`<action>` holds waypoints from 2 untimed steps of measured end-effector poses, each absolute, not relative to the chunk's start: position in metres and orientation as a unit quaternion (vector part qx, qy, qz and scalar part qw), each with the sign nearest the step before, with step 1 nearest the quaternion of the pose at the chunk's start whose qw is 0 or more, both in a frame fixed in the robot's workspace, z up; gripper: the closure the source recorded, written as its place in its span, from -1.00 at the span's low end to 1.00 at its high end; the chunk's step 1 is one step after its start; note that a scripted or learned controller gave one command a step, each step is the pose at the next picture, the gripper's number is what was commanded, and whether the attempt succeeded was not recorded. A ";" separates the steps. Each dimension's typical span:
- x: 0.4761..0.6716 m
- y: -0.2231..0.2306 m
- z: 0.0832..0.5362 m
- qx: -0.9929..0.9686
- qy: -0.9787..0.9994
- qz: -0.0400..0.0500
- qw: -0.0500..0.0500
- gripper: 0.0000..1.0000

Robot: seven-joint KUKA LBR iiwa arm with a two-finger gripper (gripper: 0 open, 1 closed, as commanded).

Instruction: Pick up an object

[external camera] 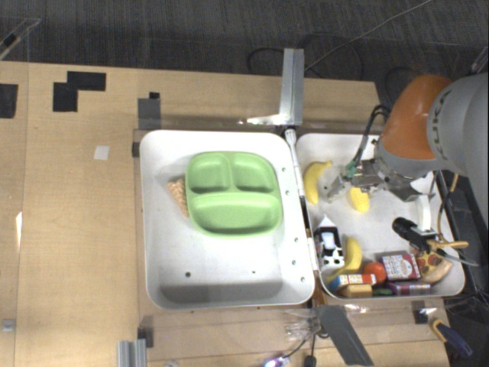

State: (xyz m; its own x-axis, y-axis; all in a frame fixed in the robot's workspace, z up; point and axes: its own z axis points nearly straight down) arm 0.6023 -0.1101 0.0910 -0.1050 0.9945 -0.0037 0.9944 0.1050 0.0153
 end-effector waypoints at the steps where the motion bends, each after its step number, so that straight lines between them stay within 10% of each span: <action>1: 0.605 -0.108 0.104 0.669 0.743 0.008 0.008 1.00; 2: 0.648 -0.053 0.187 0.681 0.733 0.003 0.003 1.00</action>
